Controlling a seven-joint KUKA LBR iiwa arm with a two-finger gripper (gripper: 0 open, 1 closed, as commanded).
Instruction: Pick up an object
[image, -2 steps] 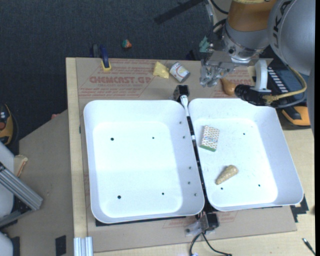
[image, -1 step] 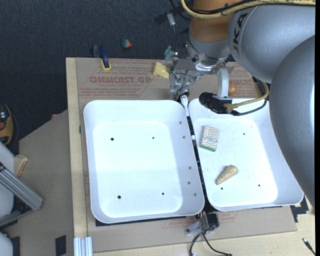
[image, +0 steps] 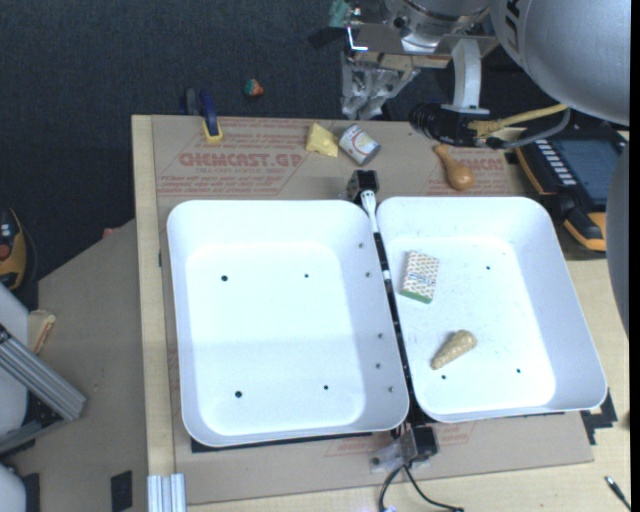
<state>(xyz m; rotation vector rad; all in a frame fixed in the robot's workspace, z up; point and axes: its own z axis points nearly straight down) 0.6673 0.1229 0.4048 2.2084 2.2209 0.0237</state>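
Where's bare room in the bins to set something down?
The left bin is bare floor from wall to wall. In the right bin, the patterned block and the tan cone-shaped piece sit toward the divider, leaving the floor along the right wall free. The board strip behind the bins is crowded: yellow wedge, small box, end effector above them.
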